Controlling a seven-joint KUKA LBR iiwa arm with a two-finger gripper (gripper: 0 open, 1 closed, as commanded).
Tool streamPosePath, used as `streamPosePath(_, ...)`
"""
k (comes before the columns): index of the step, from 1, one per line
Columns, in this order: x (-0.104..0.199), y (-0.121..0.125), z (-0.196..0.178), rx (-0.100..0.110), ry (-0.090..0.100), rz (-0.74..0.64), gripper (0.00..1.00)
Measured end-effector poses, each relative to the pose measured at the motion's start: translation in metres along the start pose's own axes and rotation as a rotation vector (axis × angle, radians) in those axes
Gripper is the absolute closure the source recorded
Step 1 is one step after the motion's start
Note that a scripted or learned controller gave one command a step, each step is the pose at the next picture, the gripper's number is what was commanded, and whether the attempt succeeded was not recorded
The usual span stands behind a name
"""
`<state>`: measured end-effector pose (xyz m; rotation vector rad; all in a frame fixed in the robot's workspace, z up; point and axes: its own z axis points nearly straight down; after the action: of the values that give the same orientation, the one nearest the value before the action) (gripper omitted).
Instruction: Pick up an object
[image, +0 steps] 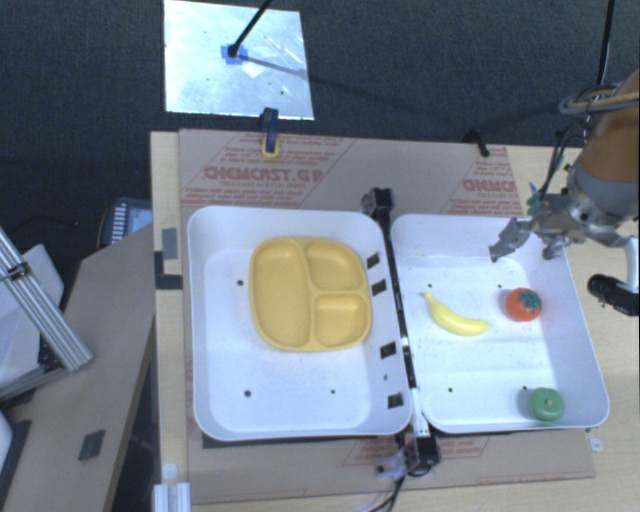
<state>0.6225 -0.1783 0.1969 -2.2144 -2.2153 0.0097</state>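
Observation:
In the right bin (470, 250) lie a yellow banana (457, 317) near the middle, a red-orange tomato (522, 304) to its right, and a green round fruit (545, 403) in the near right corner. My gripper (527, 246) hangs over the far right part of this bin, above and behind the tomato. It is open, its two fingers spread apart with nothing between them.
The left bin (215, 330) holds a yellow divided plate (308, 293). A black hinge strip (392, 310) runs between the two bins. Both bins rest on a cardboard sheet (330, 165), with a yellow clamp (270, 135) at its far edge.

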Motion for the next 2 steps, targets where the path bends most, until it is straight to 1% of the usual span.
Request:
streamPosePath(1,0.000,0.003,-0.008,-0.013,-0.003,-0.003,0.00)
streamPosePath(2,0.001,0.006,0.034,-0.010,-0.003,-0.002,0.00)
